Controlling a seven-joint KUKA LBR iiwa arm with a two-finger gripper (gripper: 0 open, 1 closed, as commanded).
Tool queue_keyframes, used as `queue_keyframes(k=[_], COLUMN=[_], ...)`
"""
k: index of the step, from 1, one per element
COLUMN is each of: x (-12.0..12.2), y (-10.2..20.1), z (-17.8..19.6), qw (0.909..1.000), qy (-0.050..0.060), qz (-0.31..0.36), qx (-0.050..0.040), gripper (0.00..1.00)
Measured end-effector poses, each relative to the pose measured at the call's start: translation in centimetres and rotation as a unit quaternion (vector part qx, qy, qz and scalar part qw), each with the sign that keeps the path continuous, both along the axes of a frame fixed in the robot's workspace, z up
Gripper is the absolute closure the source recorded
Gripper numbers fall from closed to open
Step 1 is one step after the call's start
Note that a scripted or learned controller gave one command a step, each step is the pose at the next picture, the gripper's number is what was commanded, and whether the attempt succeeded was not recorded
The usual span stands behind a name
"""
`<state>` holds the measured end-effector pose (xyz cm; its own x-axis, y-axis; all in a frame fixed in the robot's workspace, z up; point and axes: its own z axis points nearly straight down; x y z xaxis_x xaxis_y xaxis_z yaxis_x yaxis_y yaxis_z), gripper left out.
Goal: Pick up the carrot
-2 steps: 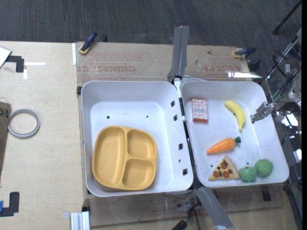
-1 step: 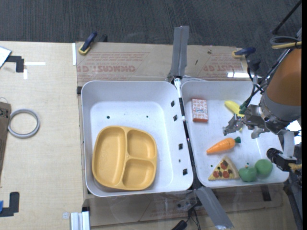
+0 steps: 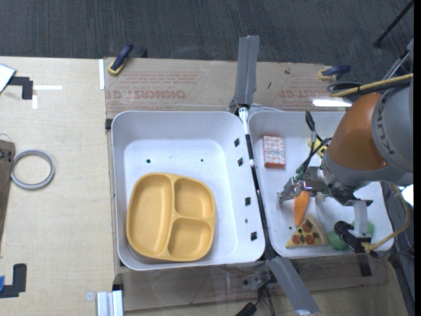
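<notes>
White plastic bins (image 3: 125,176) sit on a pale wooden bench (image 3: 59,242) over dark carpet (image 3: 197,12); the metal two-finger gripper (image 3: 297,192) clasps the tapered orange carrot (image 3: 300,209).

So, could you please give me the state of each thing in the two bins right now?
carrot: in the right bin, lying lengthwise, the gripper at its top end
pizza slice: flat, just below the carrot
small box: lying flat, apart from the rest
green object: resting near the bin's lower right
yellow divided plate: flat in the left bin
</notes>
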<state>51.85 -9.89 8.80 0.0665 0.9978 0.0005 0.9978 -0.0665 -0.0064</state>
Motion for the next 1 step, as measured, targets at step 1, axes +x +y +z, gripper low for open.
queue_keyframes(k=[1], x=[-0.08], y=[-0.22], z=[0.55], qw=[1.0000], qy=[0.003], qz=[-0.003], qx=[-0.0002], gripper=[1.00])
